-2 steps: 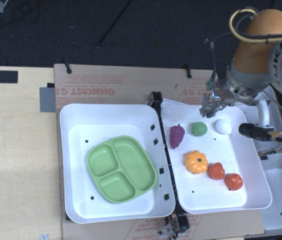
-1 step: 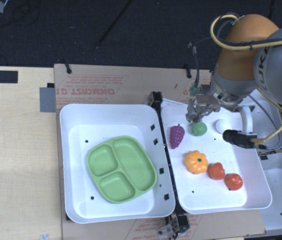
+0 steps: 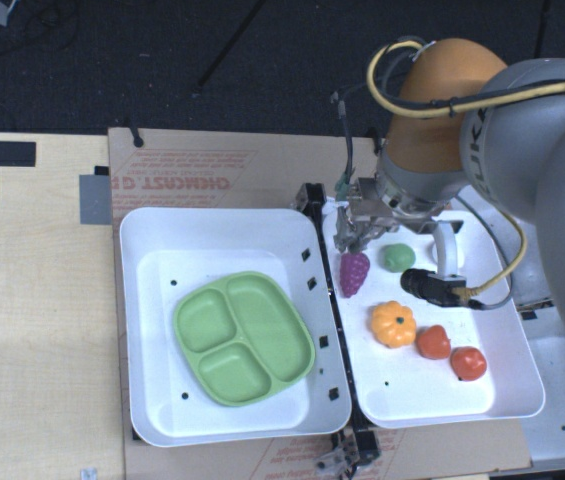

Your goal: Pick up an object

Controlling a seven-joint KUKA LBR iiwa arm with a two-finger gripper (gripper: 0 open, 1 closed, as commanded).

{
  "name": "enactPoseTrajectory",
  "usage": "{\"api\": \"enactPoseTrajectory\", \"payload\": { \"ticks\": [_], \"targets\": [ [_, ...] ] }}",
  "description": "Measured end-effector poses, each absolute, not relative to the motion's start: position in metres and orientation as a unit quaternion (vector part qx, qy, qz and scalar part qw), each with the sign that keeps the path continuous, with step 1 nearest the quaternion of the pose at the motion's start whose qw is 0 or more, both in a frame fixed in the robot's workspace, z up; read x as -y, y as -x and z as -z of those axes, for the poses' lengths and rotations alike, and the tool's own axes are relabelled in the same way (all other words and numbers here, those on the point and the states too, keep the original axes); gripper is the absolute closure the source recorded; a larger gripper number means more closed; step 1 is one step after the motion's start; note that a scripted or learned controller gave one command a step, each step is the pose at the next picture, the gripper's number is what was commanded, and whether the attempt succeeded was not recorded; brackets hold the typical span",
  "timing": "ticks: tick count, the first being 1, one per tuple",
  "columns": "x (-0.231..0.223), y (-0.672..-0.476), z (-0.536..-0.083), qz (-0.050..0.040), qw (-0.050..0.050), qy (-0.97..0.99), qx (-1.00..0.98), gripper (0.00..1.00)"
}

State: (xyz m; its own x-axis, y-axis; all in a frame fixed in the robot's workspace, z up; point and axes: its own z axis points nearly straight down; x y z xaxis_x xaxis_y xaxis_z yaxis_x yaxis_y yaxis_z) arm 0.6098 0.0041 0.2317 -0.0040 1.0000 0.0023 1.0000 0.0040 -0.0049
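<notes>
So the arm [image 3: 482,118] comes in from the right and hangs over the far left corner of the right bin [image 3: 507,393], orange band up top with a yellow cable looped around it. The gripper [image 3: 359,236] points down right above the purple grape bunch [image 3: 353,273], which sits hard against the bin's left wall, next to the divider between the two bins. Can't tell how far the claw is spread (it's a dark tangle of metal from this angle), and I can't tell if it's touching the grapes either. The bunch seems to be lying on the bin floor, not clearly between anything.

Rest of the right bin: a small green round thing [image 3: 398,258] just right of the grapes, close under the wrist. A little orange pumpkin [image 3: 393,324] sits nearer the camera, about mid-bin. Just right of it there's a red tomato-ish piece [image 3: 434,342], and another red one [image 3: 469,363] beside that, the three making a loose diagonal row. A black cylinder-ish part with a cable [image 3: 432,286] hangs off the arm above the pumpkin.

Left bin [image 3: 147,268] holds a green divided plate [image 3: 244,338] with three compartments, lying flat and turned at an angle.
</notes>
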Motion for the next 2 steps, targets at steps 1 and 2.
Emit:
{"api": "enactPoseTrajectory", "payload": {
  "ticks": [1,2],
  "targets": [
    [-0.048,-0.609,-0.224,-0.0013,0.002,0.706,0.708,1.00],
    [-0.104,-0.603,-0.215,-0.0017,0.003,0.705,0.709,1.00]
  ]
}}
